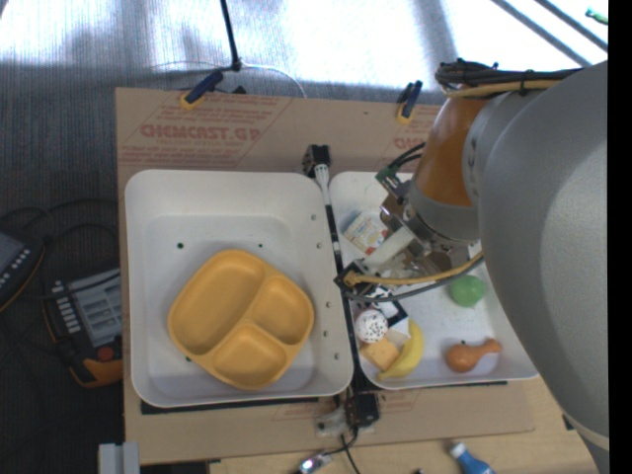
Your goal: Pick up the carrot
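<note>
- Nothing is lifted yet: the carrot (472,355) lies on the floor of the right bin (513,368), near its front right corner (beside the banana (407,354)).
- The gripper (385,265) hangs over that bin's left side, near the middle divider; I cannot tell whether it is open or closed.
- The carrot sits apart from it, toward the front right, so approach, grasp and lift all remain.

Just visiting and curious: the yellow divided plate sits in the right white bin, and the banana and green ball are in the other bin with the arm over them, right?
Not quite. The camera view shows the yellow divided plate in the left white bin; the rest is right.
</note>
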Action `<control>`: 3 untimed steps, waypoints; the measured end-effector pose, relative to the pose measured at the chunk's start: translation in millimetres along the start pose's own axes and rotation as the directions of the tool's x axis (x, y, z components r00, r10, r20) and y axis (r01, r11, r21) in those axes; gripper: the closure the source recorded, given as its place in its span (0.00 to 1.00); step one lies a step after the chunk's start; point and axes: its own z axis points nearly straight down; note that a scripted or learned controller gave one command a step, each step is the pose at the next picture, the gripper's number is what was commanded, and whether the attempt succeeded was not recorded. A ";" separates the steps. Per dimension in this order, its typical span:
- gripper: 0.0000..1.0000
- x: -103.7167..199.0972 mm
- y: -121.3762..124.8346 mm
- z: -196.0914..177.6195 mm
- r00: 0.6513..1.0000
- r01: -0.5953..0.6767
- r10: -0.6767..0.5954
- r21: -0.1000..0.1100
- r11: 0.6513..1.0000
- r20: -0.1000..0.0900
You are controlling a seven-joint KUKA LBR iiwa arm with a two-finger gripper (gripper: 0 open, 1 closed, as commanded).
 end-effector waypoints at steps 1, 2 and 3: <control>1.00 -24.6 61.5 -64.6 0.998 0.059 -0.059 -0.001 0.998 -0.001; 1.00 -23.6 -9.4 55.2 0.988 0.154 -0.154 0.003 0.988 0.002; 1.00 -42.1 46.1 -36.9 0.985 0.171 -0.171 -0.002 0.985 -0.001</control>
